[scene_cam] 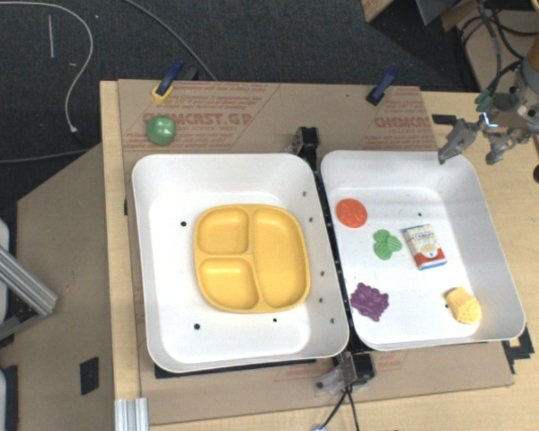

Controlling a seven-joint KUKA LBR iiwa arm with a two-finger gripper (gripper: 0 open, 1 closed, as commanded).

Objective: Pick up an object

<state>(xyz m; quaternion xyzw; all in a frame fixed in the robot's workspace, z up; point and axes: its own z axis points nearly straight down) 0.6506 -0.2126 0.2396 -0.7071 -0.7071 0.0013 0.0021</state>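
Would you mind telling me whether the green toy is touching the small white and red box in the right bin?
Apart. In the camera view a strip of bare white bin floor shows between the green toy and the small box.

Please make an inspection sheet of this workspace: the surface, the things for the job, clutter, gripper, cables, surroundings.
Surface: cardboard-covered bench, two clamps at its far edge, bearing left bin and right bin.
Job's things: in the right bin, red round piece, green piece, small box, purple grapes, yellow corn; all apart.
Clutter: yellow divided plate in the left bin; green ball on the cardboard.
Gripper: gripper open, above the right bin's far corner, holding nothing.
Cables: white cable on the floor.
Surroundings: dark carpet.
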